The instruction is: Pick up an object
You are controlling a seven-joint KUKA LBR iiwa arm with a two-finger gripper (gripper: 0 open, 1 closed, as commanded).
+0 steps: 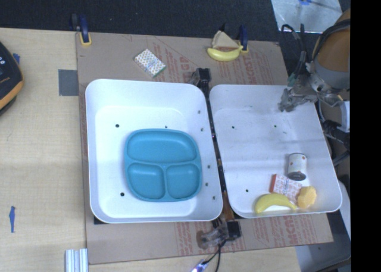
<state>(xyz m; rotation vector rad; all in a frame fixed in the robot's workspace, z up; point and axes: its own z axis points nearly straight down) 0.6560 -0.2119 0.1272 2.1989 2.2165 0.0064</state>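
Four things wait untouched in my right bin (250, 146): banana (274, 203), packet (286, 185), yellow lump (306, 197), can (296, 166). Farther back, my gripper (290, 101) hovers at the far corner; jaw state unclear. Picking remains undone.

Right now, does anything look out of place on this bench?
Yes. A banana-shaped toy and a small patterned packet lie on the cardboard behind the bins, outside both. The other loose items, a yellow banana, a can and a red-and-white packet, sit inside the right bin.
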